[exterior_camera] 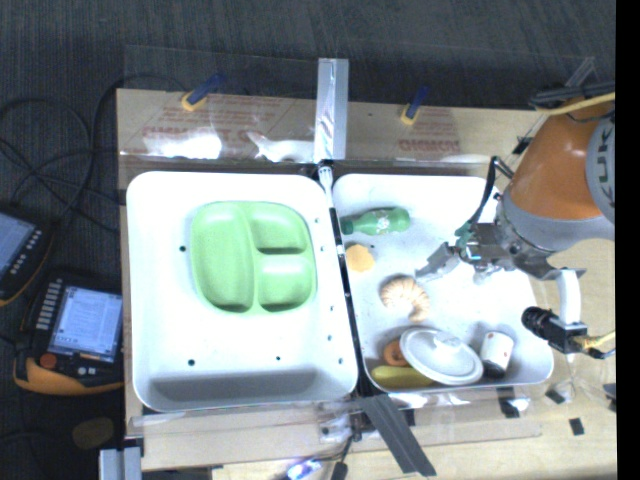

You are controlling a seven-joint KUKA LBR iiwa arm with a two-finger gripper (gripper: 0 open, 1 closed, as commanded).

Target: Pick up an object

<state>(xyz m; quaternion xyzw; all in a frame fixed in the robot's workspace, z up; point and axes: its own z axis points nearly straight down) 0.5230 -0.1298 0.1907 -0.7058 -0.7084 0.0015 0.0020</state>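
The table (470, 128) carries two shallow white bins side by side, and the front rim of the left bin (240, 393) lies nearest the camera. This left bin holds one thing, a green divided tray (252, 256) with three compartments, lying flat near its middle.

The right bin (440, 193) holds the smaller objects (six can be counted). Largest to smallest: one white round lid or plate (440, 358) at the front edge, lying partly over a yellow banana-like piece (392, 376); one green bottle (376, 221) lying on its side near the back left corner, whose label is too small to read; one tan ridged shell-like object (402, 291) near the middle; one small white cup (497, 349) just right of the white lid; one small orange piece (358, 258) against the left wall.

Behind the bins a clear sheet is taped over brown board with faint reddish print that cannot be read. Two blue-and-yellow clips (203, 92) sit on its back edge.

The arm reaches in from the right, its orange band above the wrist. The gripper (440, 261) hangs over the right bin, just right of the shell-like object and apart from it. Its fingers are spread partly apart with nothing between them.
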